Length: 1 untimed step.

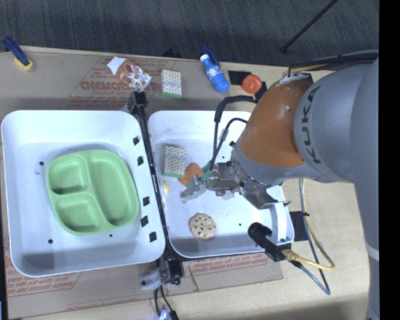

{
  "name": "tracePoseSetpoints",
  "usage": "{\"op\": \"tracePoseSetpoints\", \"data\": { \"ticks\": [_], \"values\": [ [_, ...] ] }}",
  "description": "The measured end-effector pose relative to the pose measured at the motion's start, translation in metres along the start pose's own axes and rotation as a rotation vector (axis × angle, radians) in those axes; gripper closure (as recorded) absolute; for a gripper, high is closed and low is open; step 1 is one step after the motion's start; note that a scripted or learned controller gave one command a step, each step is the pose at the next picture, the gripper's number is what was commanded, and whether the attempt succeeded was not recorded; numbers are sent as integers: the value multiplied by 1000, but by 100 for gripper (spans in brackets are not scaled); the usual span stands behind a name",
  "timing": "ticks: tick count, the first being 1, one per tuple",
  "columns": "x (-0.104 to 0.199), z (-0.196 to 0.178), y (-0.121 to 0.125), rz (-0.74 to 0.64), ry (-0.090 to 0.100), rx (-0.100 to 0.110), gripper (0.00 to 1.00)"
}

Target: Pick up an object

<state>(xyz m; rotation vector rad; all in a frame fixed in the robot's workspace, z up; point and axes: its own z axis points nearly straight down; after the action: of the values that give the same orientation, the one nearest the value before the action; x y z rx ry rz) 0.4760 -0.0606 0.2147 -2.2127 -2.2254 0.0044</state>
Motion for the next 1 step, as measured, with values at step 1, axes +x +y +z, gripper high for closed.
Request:
{"op": "tracePoseSetpoints", "data": {
  "ticks": [1],
  "values": [
    [73, -21, 1, -5, -1, -4, 0]
  ]
}}
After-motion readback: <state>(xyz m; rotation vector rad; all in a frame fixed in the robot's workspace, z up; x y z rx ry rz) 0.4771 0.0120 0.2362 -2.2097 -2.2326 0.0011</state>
